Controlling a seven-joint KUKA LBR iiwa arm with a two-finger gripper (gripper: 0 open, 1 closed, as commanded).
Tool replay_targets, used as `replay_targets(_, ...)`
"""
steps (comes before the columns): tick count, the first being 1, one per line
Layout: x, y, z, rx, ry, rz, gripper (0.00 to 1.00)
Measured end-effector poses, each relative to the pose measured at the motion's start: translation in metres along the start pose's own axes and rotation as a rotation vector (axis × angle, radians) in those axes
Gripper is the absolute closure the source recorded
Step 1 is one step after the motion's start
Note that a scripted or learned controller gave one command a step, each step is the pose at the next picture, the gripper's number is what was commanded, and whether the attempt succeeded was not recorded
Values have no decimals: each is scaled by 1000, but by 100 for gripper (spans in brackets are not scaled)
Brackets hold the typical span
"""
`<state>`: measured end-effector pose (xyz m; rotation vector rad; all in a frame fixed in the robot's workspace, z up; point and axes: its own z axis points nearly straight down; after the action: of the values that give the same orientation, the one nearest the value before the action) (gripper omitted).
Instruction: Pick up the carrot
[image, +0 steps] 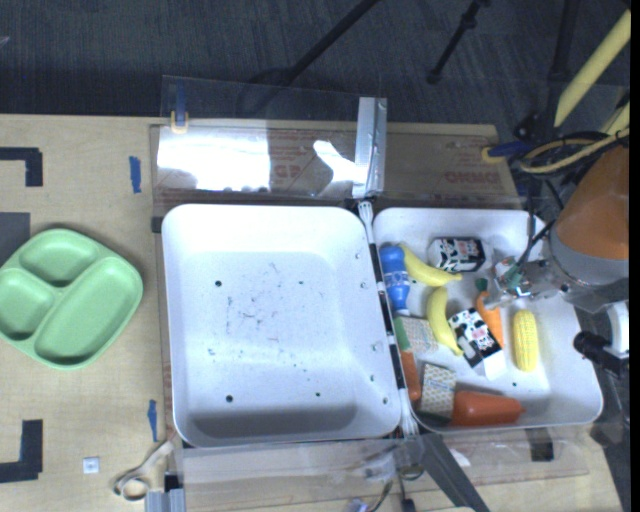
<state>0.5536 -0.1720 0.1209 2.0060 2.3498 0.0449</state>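
- Smooth tapered orange plastic carrot (484, 405) lies at the right white bin's (575, 385) 6 o'clock.
- Grey arm (590, 235) enters at 3 o'clock; gripper (515, 282) grip cannot be told.

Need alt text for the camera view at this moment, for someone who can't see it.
The right white bin holds the carrot at its near edge, with two bananas, a corn cob and a blue bottle. The grey-and-orange arm reaches in from the right. A green divided plate sits left of the left white bin.
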Motion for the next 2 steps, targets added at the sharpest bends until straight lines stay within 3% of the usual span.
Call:
replay_targets(1,45,41,-78,53,21,-30,100)
replay_targets(2,39,39,-42,52,28,-266,100)
